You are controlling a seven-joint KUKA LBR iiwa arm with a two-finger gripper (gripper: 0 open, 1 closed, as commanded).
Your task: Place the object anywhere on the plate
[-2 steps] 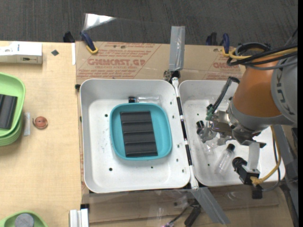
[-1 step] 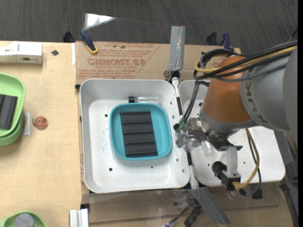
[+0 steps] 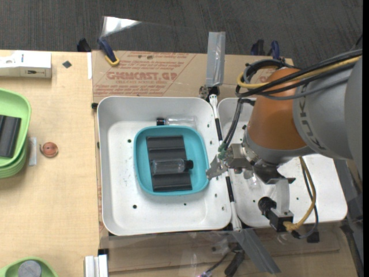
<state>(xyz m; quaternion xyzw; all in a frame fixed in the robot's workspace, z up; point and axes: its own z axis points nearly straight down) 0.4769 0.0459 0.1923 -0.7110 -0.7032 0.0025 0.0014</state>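
A black, ribbed block [image 3: 168, 165] lies inside the teal plate [image 3: 199, 154], with a small clear bottle-like piece [image 3: 170, 166] resting across its lower half. The plate sits in the left white bin [image 3: 115, 206]; another clear item with a dark cap [image 3: 173, 121] lies on the bin floor just behind the plate. Judging from this, the object already appears to be on the plate, so the placing looks done and only the arm's retreat seems left. The end effector [image 3: 222, 165] hangs at the wall between the two bins, just beside the plate's right edge, under the orange-banded wrist [image 3: 277, 126]. Whether it is wide or narrow cannot be told, and nothing is seen in it.
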